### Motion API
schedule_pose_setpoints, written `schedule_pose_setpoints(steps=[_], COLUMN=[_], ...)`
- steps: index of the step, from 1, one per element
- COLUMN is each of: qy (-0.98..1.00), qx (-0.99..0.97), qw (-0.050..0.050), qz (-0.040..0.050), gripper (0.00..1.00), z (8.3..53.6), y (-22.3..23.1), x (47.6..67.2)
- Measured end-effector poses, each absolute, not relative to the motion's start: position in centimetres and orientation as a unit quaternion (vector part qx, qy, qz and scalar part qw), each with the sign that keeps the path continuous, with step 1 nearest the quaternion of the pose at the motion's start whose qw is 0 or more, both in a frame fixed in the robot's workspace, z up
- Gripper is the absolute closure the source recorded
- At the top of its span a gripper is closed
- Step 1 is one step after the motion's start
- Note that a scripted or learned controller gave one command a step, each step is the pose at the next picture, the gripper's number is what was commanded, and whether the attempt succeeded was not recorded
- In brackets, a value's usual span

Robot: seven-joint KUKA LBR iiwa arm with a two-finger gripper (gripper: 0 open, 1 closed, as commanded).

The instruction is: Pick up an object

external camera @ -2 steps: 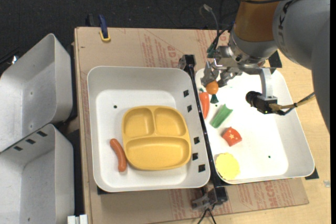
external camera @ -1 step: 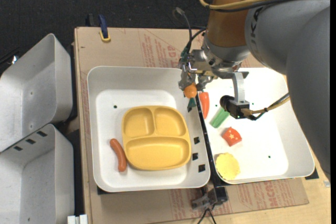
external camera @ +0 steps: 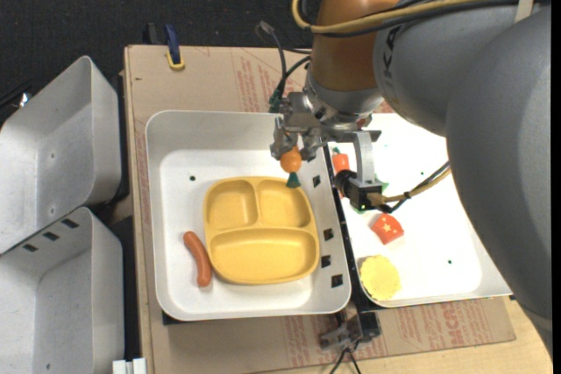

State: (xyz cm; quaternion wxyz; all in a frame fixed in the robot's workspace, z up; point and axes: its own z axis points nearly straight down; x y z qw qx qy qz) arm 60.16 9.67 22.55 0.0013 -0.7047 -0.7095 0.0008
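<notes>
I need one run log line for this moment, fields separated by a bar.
pincer: above left bin far edge | small orange object: at pincer tip, grasp unclear | yellow tray, sausage: in left bin

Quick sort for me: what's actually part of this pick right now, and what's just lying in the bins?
In the job:
gripper
small orange carrot-like piece at its fingertips

Lying about:
yellow divided tray
sausage
red-orange piece
yellow round piece

A small orange carrot-like toy (external camera: 290, 161) is held between the fingers of the gripper (external camera: 293, 155) above the left bin (external camera: 166, 188), just beyond a yellow divided tray (external camera: 260, 229).
</notes>
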Motion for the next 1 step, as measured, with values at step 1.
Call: schedule_pose_setpoints(steps=[1], qy=[-0.708], qx=[-0.706], qw=[0.001], qz=[0.0007], gripper=[0.00], z=[22.59], y=[9.40], x=[60.22])
